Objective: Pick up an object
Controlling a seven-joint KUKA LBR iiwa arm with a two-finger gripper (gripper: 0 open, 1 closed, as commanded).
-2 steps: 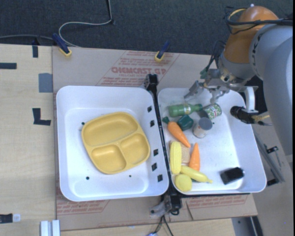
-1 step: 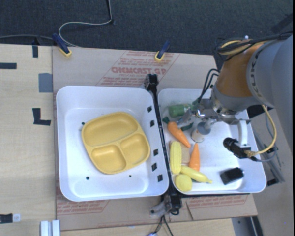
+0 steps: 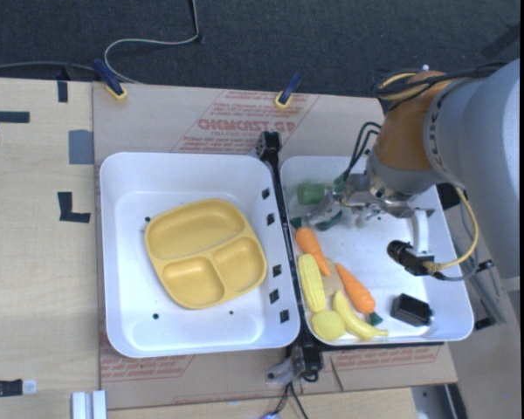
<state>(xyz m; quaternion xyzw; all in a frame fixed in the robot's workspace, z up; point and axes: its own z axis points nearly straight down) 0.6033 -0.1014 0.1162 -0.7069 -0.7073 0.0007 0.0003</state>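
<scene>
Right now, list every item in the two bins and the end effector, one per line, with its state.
Yellow divided plate: lying flat in the left bin, compartments bare.
Green object: lying in the right bin, next to the end effector.
Two carrots: lying flat.
Corn cob: lying flat.
Banana: lying flat.
Lemon: resting by the front wall.
Black block: lying flat.
End effector: low over the right bin; grip unclear.

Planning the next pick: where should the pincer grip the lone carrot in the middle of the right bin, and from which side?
Probably the carrot at mid-length, from above, jaws across its narrow width. It lies flat and slanted, with bare bin floor on its upper right.
</scene>
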